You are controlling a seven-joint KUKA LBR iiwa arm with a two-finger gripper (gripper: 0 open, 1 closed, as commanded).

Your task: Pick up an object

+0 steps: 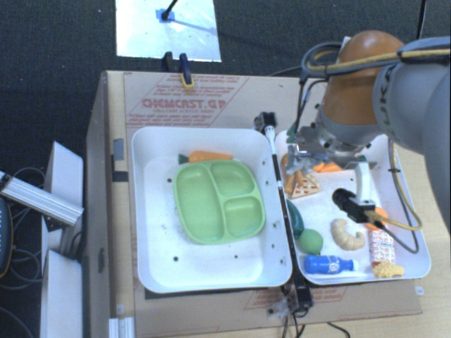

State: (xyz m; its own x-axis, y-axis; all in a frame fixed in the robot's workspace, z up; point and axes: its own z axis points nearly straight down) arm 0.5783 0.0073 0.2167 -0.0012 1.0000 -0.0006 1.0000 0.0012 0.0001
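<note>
My gripper [304, 162] hangs low over the back left part of the right bin [417, 258], just above a tan waffle piece [303, 186]. An orange piece [328, 166] lies right beside it. Further forward in that bin are a green ball [310, 241], a dark green thing [294, 217], a tan curled pastry [347, 234], a blue bottle [330, 264], a red and white packet [381, 246] and a yellow cracker [388, 269]. Nothing is seen held.
The left bin [158, 259] holds a green divided plate [220, 201] with an orange carrot [209, 156] behind it. A ridge [280, 189] separates the two bins. The bulky arm [394, 83] overhangs the right bin's back.
</note>
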